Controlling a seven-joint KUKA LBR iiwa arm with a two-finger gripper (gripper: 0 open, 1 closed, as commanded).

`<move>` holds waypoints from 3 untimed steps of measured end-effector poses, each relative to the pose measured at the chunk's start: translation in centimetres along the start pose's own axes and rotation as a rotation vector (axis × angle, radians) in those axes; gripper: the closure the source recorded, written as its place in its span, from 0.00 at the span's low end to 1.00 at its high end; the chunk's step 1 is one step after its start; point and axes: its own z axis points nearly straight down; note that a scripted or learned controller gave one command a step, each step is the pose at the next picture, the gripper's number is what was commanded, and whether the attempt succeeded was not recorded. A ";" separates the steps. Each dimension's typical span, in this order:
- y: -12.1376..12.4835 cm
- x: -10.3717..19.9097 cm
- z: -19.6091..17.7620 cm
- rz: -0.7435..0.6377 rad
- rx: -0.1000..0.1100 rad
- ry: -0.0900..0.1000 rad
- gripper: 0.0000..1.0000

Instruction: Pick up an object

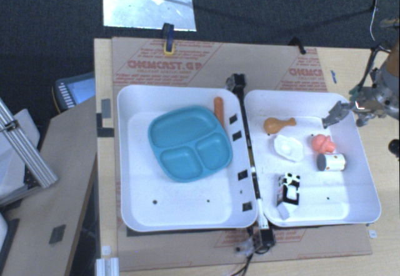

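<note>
Five small things lie in the right bin [369,203]: drumstick [279,124], white piece [288,147], pink toy [322,143], can [331,162], black-and-white toy [289,189]. At the frame's right edge the gripper [347,113] hovers over the bin's upper right, fingers spread, holding nothing. Left bin [134,206] holds a blue tray [189,142].

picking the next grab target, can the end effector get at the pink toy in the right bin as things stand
Probably yes: the end effector sits just above and right of the pink toy, which lies uncovered, though the small cylinder sits close below it.

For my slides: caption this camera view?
Gripper hovers over right bin of toys; blue plate in left bin.
</note>
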 end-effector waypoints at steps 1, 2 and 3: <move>0.8 -0.2 5.7 0.001 0.003 0.001 0.00; 1.0 0.6 10.3 -0.001 0.004 0.002 0.00; 1.0 0.7 14.5 0.001 0.002 0.001 0.00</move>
